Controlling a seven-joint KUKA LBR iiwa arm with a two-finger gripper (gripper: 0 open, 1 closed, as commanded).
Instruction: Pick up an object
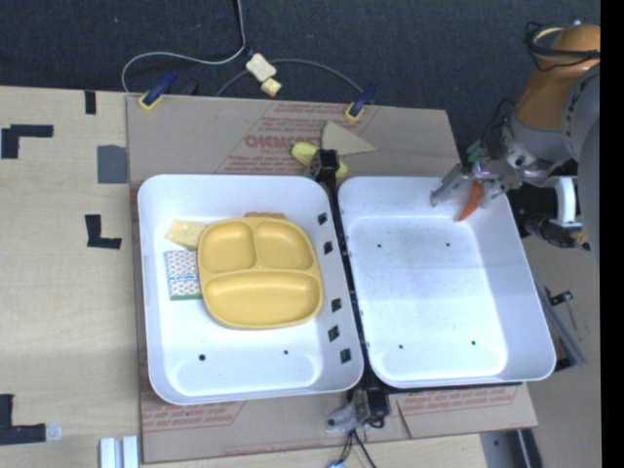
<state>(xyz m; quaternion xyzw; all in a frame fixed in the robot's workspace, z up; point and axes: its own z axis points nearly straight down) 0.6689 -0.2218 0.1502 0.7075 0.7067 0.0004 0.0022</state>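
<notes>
My gripper [466,191] hangs over the far right corner of the right bin [439,300], with the grey and orange arm [551,86] behind it. A small orange, carrot-like piece [471,202] sticks out between its fingers, so it is shut on that piece. In the left bin [244,369] lies a yellow divided plate [260,272]. A pale yellow flat piece [182,231] and a small patterned box [181,273] sit against the plate's left side.
Black clips [331,252] join the two bins along the middle. Behind the bins, on the cardboard sheet [283,130], lie a yellow item [304,151] and a tan scrap [349,139]. Two blue clamps [156,91] and a white cable [234,27] are at the back.
</notes>
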